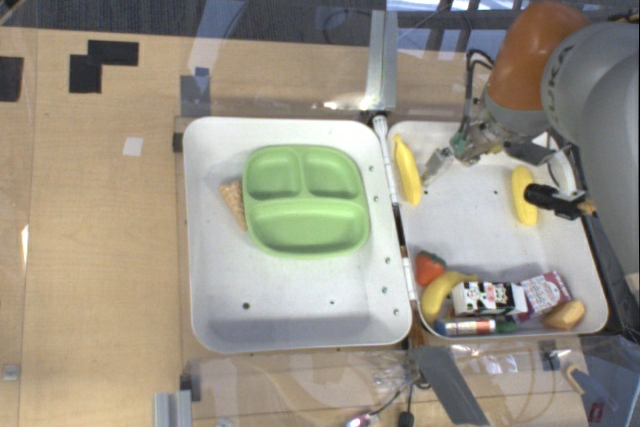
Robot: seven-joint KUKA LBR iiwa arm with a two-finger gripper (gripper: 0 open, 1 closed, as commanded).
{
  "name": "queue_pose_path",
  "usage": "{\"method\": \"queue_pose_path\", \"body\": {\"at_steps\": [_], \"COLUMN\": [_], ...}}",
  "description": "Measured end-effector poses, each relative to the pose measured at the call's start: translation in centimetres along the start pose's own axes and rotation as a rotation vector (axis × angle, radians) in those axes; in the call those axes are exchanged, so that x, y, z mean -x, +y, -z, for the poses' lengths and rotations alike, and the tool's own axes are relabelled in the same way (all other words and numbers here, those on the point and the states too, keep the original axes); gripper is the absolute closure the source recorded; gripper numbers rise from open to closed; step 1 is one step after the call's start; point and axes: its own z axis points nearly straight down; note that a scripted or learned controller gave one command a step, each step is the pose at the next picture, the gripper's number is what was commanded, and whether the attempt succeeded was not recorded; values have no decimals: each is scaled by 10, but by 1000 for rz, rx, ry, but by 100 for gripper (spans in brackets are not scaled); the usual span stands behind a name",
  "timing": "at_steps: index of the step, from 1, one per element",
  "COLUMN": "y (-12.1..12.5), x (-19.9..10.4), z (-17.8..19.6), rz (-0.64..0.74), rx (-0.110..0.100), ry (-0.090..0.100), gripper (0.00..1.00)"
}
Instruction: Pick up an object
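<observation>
The camera view shows two shallow white bins set side by side on a wooden bench. In the left bin (pixel 215 315) a green divided tray (pixel 304 199) is placed, with three compartments, and a tan, cracker-like piece (pixel 233 203) is partly tucked under its left edge.

In the right bin (pixel 490 235) several small things are scattered. A yellow banana (pixel 406 172) is laid along the bin's left wall, near the far end. A second yellow piece (pixel 524 196) is seen towards the right side, close to a black part of the arm. Along the near wall a cluster is gathered: a red and orange piece (pixel 429 268), a curved yellow piece (pixel 440 290) just beside it, a small printed carton (pixel 487 297), a dark red packet (pixel 546 292), a red marker (pixel 478 325) lying flat under the carton, and a tan rounded piece (pixel 565 315) at the right end.

The arm (pixel 590 85) is reached in from the right, with its orange band (pixel 530 50) seen above the wrist. The gripper (pixel 436 164) is lowered over the far part of the right bin, just beside the banana at the left wall. Whether its jaws are apart or together cannot be told from this angle, and nothing is seen between them.
</observation>
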Motion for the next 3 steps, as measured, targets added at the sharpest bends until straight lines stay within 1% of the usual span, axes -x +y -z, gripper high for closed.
{"method": "queue_pose_path", "body": {"at_steps": [1, 2, 3], "y": [-1, -3, -4], "x": [-3, -3, -11], "z": [1, 0, 1], "rz": [142, 389, 330], "rx": [-9, -16, 2], "ry": [-8, 1, -5], "gripper": [0, 0, 0]}}
